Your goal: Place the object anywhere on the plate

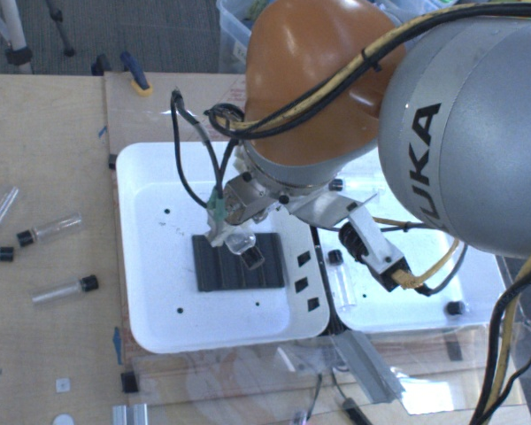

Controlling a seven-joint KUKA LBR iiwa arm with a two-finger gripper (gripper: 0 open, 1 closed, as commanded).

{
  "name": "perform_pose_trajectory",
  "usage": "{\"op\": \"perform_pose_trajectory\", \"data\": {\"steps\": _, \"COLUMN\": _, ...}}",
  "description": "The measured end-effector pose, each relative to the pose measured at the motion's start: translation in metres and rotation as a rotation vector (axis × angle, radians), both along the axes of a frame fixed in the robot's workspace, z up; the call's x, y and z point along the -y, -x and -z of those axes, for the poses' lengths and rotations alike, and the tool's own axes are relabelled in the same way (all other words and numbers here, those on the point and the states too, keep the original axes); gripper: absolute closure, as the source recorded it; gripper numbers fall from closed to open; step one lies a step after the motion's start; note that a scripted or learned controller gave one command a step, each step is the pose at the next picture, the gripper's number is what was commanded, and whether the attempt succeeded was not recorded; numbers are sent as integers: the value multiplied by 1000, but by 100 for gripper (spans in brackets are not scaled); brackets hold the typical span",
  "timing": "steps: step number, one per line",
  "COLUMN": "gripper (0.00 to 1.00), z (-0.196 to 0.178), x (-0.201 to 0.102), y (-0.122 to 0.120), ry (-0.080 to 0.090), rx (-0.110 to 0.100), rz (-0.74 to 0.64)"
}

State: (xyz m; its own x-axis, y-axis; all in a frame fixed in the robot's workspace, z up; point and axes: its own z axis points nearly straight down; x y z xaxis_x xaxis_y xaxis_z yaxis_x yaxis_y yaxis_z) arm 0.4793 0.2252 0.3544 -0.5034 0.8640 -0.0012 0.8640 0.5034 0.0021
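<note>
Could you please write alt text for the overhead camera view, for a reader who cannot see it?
A large grey and orange robot arm reaches over two white bins, its gripper low over a dark ribbed plate in the left bin, with a small clear vial with a black cap at its tip. Several similar vials lie on the wooden bench to the left.

Brightness: bright, even daylight-like light over the whole bench [44, 149].
Glare: broad soft highlights on the orange band [310, 60]; the white left bin [150, 264] is nearly blown out along its rim, the right bin [478, 277] likewise.
Shadows: soft and faint; a dim one under the arm on the left bin's floor, around the dark plate [234, 268].
Focus: bench and bins fairly sharp; the grey arm housing [469, 122], close to the lens, looks slightly soft.
Detail: small clear tubes [57, 228] near the bench's left edge are low in contrast.
</note>
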Motion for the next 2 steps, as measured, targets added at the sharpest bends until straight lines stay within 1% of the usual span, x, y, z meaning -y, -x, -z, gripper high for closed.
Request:
{"op": "perform_pose_trajectory", "data": {"steps": 1, "gripper": 100, "z": -25, "x": 40, "y": -38, "ry": 0, "rx": -1, "rz": 523}}
{"op": "perform_pose_trajectory", "data": {"steps": 2, "gripper": 100, "z": -49, "x": 3, "y": -21, "ry": -1, "rx": -1, "rz": 801}}
